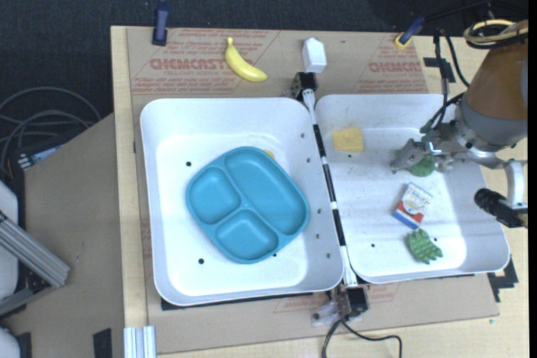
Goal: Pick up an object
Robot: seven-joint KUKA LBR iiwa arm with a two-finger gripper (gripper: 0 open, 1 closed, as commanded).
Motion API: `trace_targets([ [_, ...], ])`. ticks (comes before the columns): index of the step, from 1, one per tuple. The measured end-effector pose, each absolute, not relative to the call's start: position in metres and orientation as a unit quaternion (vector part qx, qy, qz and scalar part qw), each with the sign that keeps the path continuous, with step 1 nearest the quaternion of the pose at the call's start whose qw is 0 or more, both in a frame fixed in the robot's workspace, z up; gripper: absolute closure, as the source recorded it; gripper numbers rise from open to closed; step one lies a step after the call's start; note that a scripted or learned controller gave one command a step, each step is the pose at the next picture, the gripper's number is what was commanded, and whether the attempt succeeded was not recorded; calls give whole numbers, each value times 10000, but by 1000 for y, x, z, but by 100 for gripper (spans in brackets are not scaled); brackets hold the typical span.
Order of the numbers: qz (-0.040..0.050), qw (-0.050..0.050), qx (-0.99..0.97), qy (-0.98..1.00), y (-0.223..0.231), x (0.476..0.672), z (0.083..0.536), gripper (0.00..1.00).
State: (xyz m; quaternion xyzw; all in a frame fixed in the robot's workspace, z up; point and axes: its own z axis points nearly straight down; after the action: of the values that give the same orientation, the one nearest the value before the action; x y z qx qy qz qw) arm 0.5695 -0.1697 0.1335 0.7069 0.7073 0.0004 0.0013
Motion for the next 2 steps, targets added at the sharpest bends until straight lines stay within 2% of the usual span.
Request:
trace_targets([
  [1,-4,-7,7073,7069,-176,523,84,0],
  [2,-3,-11,7068,7074,-131,497,84,0],
])
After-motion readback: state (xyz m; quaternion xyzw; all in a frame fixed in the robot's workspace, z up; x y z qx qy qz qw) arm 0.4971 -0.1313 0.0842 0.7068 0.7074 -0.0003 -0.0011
